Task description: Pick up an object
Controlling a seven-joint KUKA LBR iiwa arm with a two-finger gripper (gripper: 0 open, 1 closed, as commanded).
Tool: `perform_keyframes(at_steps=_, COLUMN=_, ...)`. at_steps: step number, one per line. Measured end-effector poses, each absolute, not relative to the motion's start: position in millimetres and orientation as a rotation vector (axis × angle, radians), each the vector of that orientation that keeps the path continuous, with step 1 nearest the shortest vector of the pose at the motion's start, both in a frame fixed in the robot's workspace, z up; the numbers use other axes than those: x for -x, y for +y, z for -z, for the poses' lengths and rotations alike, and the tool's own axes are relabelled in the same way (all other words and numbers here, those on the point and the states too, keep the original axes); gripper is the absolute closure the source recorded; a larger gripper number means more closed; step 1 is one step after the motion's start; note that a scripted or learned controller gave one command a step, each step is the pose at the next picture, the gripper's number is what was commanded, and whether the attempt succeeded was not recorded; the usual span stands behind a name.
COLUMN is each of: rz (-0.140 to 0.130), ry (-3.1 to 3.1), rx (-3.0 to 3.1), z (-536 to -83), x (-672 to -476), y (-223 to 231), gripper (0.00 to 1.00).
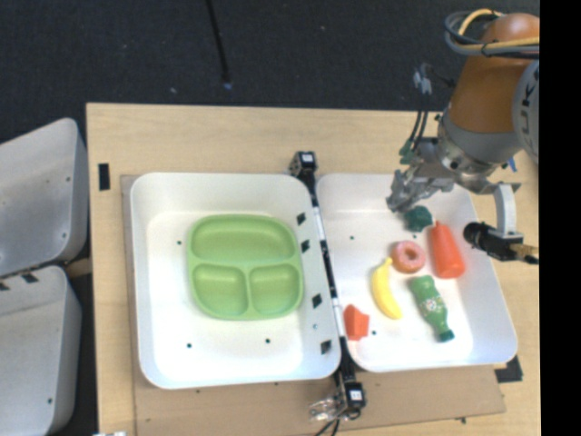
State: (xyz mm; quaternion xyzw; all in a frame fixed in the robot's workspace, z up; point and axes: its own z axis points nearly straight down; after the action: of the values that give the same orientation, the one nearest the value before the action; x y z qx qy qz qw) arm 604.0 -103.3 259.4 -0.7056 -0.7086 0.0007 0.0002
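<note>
The right bin point(481, 334) holds several toys. A small teal object point(419, 216) lies near its back, with an orange carrot-like piece point(446, 249) and a pink donut point(408, 256) just in front of it. Further forward are a yellow banana point(385, 290), a green bottle point(430, 307) and a small red-orange piece point(356, 322) by the divider. My gripper point(407, 194) hangs over the back of the right bin, just behind and left of the teal object and very close to it. I see nothing lifted in it.
The left bin point(154, 334) carries a green divided plate point(245, 266). A black divider strip point(320, 252) runs between the bins. The arm's orange band point(486, 80) and grey wrist stand over the right bin's far right corner.
</note>
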Motion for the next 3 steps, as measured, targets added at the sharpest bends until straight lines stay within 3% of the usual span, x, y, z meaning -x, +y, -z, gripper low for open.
perform_keyframes(at_steps=2, rz=0.002, ry=-2.228, rx=2.213, z=-254, x=-561.4, y=-5, gripper=1.00)
perform_keyframes(at_steps=3, rz=0.000, ry=-2.228, rx=2.212, z=-252, x=-554.8, y=42, gripper=1.00)
